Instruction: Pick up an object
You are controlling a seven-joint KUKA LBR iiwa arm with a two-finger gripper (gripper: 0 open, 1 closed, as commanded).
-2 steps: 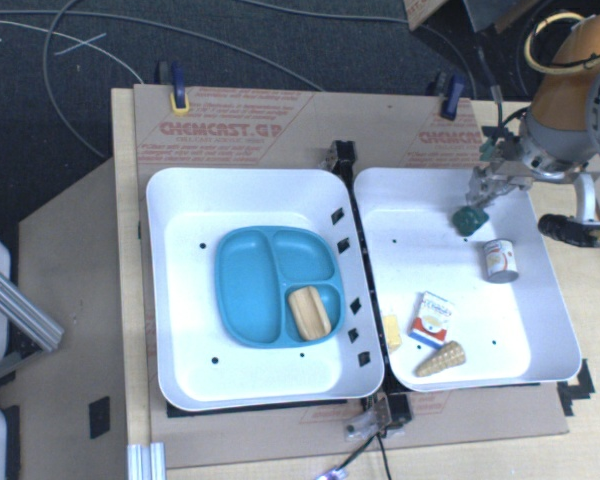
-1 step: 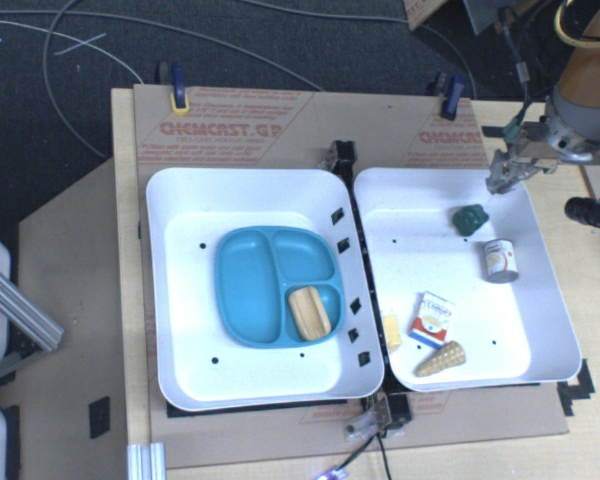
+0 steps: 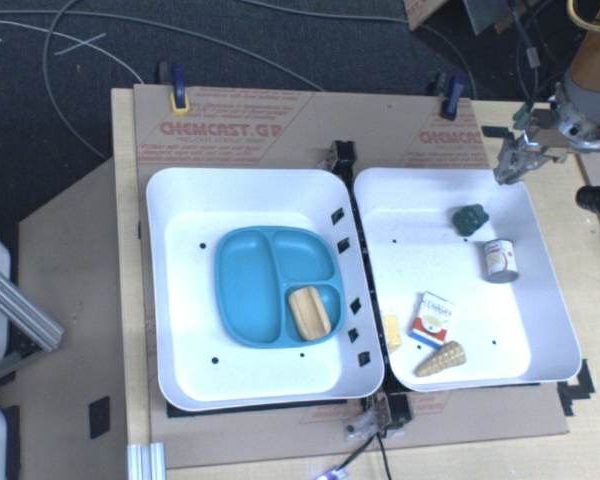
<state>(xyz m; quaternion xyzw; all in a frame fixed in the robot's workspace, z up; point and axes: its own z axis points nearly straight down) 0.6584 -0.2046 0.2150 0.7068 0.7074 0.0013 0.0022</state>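
Waffle cone [image 3: 441, 359] nearest; green lump [image 3: 470, 219] just down-left of gripper [image 3: 508, 171] at bin's far corner; finger state indiscernible.

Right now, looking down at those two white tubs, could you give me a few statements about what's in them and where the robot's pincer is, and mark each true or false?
1. The blue divided plate lies in the left bin. True.
2. A tan bread-like piece sits in one compartment of that plate. True.
3. The small can lies in the left bin. False: it lies in the right bin, near its right side.
4. The pincer holds the dark green object. False: that object lies on the bin floor, apart from the pincer, which is over the right bin's far right corner.
5. A cone-shaped item lies near the right bin's near edge. True.
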